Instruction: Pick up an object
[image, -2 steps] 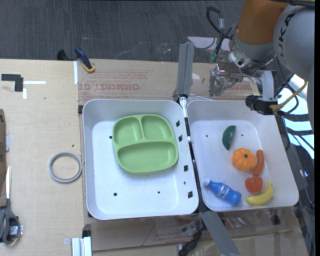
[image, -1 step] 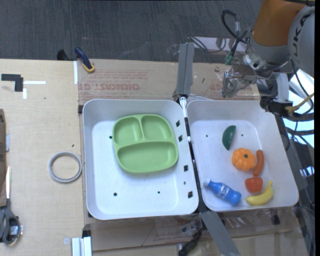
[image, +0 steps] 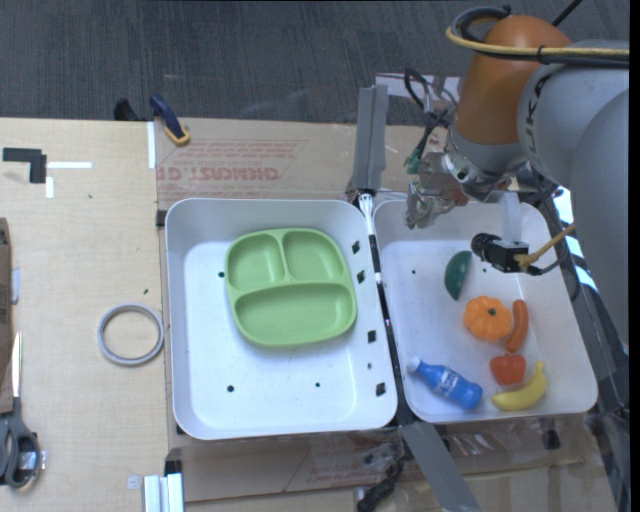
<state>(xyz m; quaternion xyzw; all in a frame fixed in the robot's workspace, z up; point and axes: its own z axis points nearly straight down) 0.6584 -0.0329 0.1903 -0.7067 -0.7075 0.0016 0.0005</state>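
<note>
I am at the start of a pick: nothing is between my fingers, and no object has been lifted from the bins. My gripper (image: 425, 212) hangs over the far left corner of the right-hand shallow white bin (image: 575, 310), just beside the wall that divides it from the left-hand white bin (image: 180, 330). Whether my fingers are open or closed I cannot tell; they are small and dark against the bin edge.

The things I could take lie to the right of and nearer than my gripper. Closest is a dark green leaf-shaped toy (image: 457, 274), then a small orange toy pumpkin (image: 488, 319), an orange toy carrot (image: 517, 325), a red toy pepper (image: 507, 369), a yellow toy banana (image: 523, 393) and a blue plastic bottle (image: 446, 384) by the near wall. The left bin holds a light green divided plate (image: 291, 286).

My next move, I judge, is to shift toward one item, line up over it and descend.

My grey arm reaches in from the right, the orange band (image: 500, 80) above the wrist at the far side, the wrist pointing downward.
</note>
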